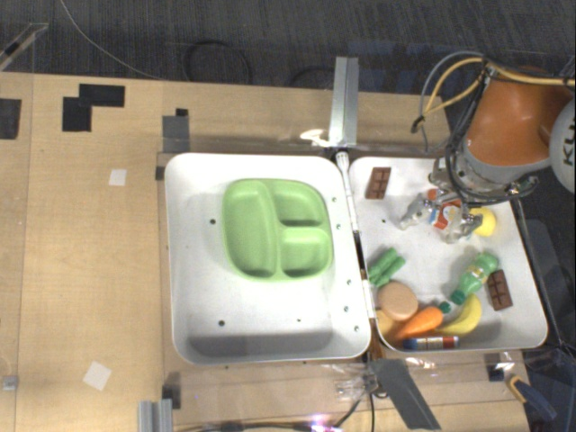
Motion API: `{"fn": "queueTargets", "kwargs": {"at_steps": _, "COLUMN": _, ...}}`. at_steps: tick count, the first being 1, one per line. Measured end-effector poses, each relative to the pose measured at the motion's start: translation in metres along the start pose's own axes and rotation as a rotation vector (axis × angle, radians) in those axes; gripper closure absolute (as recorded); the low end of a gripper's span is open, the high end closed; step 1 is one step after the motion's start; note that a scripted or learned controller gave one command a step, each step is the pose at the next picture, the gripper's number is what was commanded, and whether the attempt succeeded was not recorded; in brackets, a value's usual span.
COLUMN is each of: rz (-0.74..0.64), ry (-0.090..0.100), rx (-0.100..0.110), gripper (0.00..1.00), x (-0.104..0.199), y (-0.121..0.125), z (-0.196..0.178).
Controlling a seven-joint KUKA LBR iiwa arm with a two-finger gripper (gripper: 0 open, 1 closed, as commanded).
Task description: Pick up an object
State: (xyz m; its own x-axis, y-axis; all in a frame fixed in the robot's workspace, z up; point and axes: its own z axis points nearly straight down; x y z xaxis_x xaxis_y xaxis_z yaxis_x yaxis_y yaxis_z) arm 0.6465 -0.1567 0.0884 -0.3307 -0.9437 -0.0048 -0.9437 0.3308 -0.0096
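Gripper (pixel 441 220) low (right bin (pixel 531 318))

Right bin (pixel 536 327): clearance and obstructions

Open floor lies mid-bin, just left of the arm (pixel 504 129); a chocolate bar (pixel 378 183) sits far-left of it. Nearer the camera from the arm crowd green blocks (pixel 385 265), round bun (pixel 397 300), carrot (pixel 421 322), banana (pixel 463 316), green bottle (pixel 472 275), second bar (pixel 499 290).

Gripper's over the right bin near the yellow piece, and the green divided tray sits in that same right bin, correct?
Not quite. In the camera view the gripper is over the right bin near the yellow piece, but the green divided tray sits in the left bin.
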Motion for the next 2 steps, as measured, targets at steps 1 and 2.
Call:
{"fn": "queueTargets", "kwargs": {"at_steps": 1, "rz": -0.133, "ry": 0.001, "rx": 0.001, "gripper": 0.00, "x": 0.000, "y": -0.006, "z": -0.001}}
{"fn": "queueTargets", "kwargs": {"at_steps": 2, "rz": -0.132, "ry": 0.000, "rx": 0.001, "gripper": 0.00, "x": 0.015, "y": -0.032, "z": 0.000}}
